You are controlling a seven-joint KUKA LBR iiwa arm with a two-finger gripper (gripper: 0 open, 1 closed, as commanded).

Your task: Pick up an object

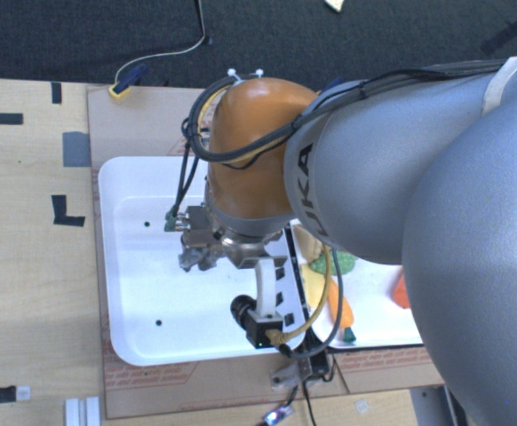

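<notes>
The gripper (198, 248) hangs over the bare left floor of the white bin (125, 238). Whether it is released or clenched cannot be told, since the wrist covers it from above. The likeliest failure is a grab at nothing, because every candidate lies off to its right, partly covered by the arm (392, 176). A second risk is the crowding there (the pieces lie touching or just beside one another), so a descent could shove one aside or catch two at once. Counted: one yellow piece (315, 275), one green piece (344, 261), one long orange piece (339, 309), one red-orange piece (401, 291) at the arm's edge, one small teal bit (348, 334); more may be hidden
</notes>
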